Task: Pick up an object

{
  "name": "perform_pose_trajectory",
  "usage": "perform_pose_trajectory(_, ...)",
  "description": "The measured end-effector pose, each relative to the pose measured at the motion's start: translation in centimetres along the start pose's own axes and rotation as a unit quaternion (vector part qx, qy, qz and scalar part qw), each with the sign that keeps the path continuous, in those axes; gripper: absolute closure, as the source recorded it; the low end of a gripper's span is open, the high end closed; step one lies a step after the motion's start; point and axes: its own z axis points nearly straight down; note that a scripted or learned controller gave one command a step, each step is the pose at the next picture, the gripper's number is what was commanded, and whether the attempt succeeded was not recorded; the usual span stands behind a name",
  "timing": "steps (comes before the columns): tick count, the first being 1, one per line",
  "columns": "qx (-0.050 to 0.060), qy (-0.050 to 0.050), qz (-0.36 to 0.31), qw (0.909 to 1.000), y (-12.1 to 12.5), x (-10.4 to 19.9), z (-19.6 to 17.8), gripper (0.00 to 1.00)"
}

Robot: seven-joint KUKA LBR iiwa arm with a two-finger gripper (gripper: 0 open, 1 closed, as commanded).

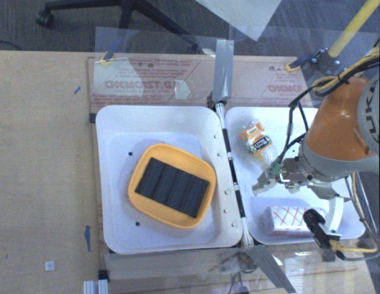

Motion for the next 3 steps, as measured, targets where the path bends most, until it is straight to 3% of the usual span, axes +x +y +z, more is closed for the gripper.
perform_pose_trajectory(1,-0.001,-0.001,-0.074,0.9972,6.8,-3.9,6.7,0.00)
perform_pose_trajectory(2,0.003,0.000,-0.113,0.9936,12.8,-5.2,9.6,0.00)
perform_pose_trajectory(3,0.042,0.003,-0.132,0.9904,15.7,-5.8,9.7,0.00)
